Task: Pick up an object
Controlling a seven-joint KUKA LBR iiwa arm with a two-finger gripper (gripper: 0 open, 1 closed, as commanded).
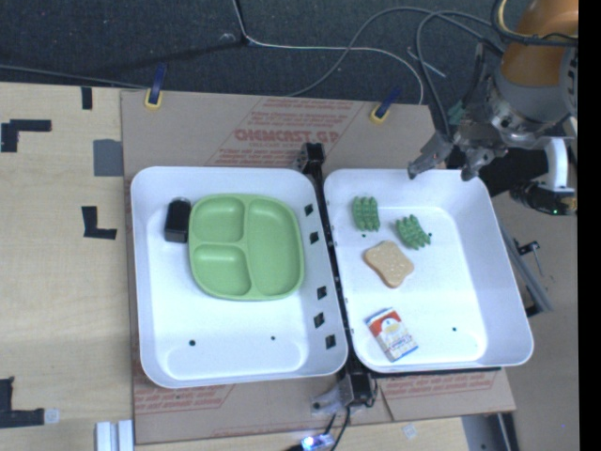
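Looking down from my end, I see the hand (439, 163) hanging above the far rim of the right bin (498, 242), its two fingers spread apart with nothing between them. Any piece in that bin would do for the pick, and the nearest are the two green toy vegetables, one (365, 213) toward the far left of the bin and the other (412, 231) just beside it. Both look like light, stiff plastic with knobbly surfaces, so I would pinch across the narrow width, where the bumps should help against slipping. Nearer the middle lies a tan slice of toy bread (389, 263), flat and low, which I judge harder to take hold of unless the fingers straddle its edges. Toward the near side lies a small red and white packet (391, 334), thin and probably slick, the likeliest to slide away. Across the divider, the left bin (155, 280) holds a green divided plate (247, 247), with a small black block (177, 220) touching or just beside its left edge. Both bins sit on a cardboard sheet (282, 130) on the counter (56, 280).
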